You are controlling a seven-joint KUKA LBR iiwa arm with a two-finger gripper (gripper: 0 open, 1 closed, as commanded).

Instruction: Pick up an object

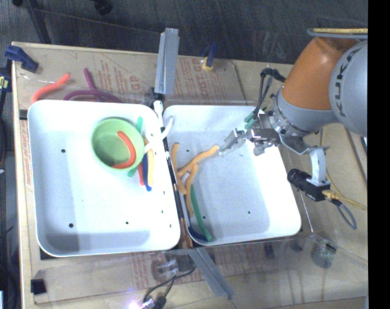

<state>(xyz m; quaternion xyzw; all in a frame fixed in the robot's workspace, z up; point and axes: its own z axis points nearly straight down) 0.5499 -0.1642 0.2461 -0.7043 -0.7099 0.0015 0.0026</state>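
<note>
My gripper (232,141) hangs over the upper middle of the right bin (272,201), pointing left. An orange bendy strand (194,162) lies in that bin's left part, and its right end reaches up to the gripper's tip. Whether the gripper has hold of that end cannot be made out. A green strand (196,210) runs down the bin's left side, with a blue piece (196,232) at the bottom left corner.
The left bin (73,205) holds a green bowl (112,141) with a red curved piece (126,148) in it, and yellow, blue and green sticks (147,166) beside it. Orange and purple strands (66,89) lie on the bench behind that bin.
</note>
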